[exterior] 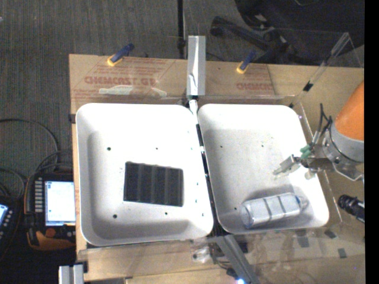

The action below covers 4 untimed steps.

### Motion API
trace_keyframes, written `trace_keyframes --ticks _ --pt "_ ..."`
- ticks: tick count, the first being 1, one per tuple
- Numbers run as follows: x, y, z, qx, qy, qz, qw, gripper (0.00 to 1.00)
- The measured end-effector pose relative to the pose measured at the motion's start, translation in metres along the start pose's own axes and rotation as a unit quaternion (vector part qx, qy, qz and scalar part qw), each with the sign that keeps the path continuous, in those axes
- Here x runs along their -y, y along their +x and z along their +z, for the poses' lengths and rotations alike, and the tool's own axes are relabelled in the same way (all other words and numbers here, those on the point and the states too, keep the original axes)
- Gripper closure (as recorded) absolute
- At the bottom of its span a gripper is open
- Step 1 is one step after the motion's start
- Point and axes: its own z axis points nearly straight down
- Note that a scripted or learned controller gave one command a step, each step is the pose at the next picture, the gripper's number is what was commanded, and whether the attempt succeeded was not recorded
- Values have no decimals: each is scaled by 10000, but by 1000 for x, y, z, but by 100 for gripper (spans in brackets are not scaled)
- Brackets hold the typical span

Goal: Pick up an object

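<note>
Ribbed black slab lies left-centre; clear plastic-wrapped pack sits lower right; end effector at right, spread narrowly, holds nothing.

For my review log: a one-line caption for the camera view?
Gripper above right bin near grey pack; dark block in left bin.

Right bin floor lies open above the silvery packet.

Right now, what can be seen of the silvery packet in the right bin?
The silvery packet looks like a grey-white foil or plastic pack with three or four segments side by side. It lies flat, long axis running left to right and slightly tilted, near the front edge of the right bin. It rests on the bin floor. The gripper is above it, apart from it.
</note>
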Motion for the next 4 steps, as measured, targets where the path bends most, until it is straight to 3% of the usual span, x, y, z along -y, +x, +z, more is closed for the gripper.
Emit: trace_keyframes --ticks 1,2,3,4 --pt "-1 1 -9 -3 -6 -13 10000 100" --pt "-1 1 -9 -3 -5 -12 10000 0" --pt "0 -31 17 9 -2 -43 10000 0" --pt "-50 43 -65 9 -7 994 9950 0"
